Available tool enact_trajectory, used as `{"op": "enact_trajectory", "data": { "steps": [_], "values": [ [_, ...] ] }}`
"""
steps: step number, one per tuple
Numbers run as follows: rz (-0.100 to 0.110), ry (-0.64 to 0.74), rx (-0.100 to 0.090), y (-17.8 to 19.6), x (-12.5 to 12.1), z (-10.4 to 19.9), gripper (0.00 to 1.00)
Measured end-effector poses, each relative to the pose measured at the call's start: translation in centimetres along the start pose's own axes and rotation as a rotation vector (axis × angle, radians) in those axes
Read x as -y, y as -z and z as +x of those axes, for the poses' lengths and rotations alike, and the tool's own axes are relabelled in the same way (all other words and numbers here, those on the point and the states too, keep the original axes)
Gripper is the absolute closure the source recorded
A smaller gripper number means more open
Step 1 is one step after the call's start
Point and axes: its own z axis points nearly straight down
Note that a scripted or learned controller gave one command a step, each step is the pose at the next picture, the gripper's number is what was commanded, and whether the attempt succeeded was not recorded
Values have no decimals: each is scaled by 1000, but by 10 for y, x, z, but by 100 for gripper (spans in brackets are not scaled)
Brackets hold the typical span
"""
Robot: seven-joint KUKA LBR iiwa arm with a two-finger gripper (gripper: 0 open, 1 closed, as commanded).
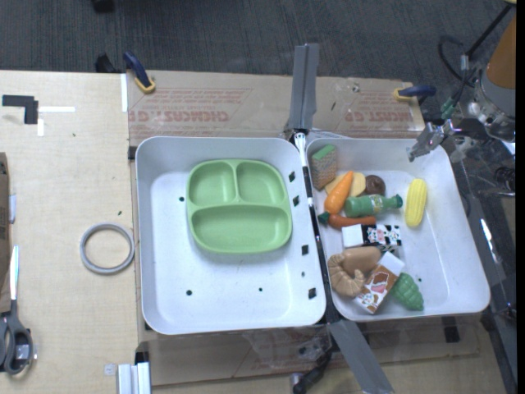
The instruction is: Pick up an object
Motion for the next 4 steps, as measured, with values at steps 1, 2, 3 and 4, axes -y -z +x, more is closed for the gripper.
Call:
{"op": "enact_trajectory", "data": {
  "steps": [1,2,3,4],
  "values": [
    [5,-29,-11,-120,60,-9,0],
    [0,-69,-7,-123,27,-4,0],
    [-1,-67,-2,-114,27,-6,100],
    [-1,-126,1,-5,16,43,100]
  ]
}}
